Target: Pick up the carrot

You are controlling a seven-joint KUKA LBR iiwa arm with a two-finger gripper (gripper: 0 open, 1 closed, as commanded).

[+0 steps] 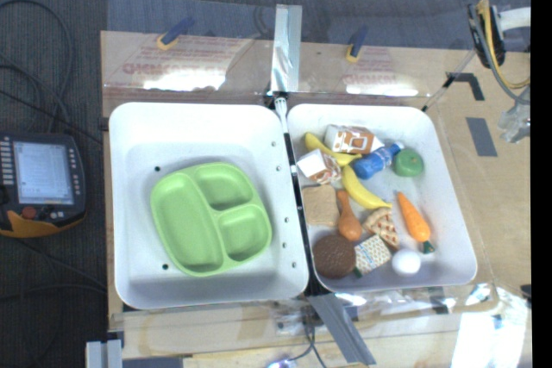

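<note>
The carrot (414,219) is orange with a small green stub at its lower end. It lies at a slant near the right wall of the right bin (448,177), between a pizza slice (382,226) and that wall. A white egg (406,261) sits just below it. At the view's right edge, outside the bins and well up and right of the carrot, is the arm's end with a yellow cable (493,39). Below it is a blurred grey part that looks like the gripper (516,123).
The right bin also holds a banana (362,190), a green ball (409,163), a blue bottle (376,161), a brown drumstick (348,220), a chocolate cookie (334,254) and several small packets. A green divided plate (210,216) lies in the left bin (138,142).
</note>
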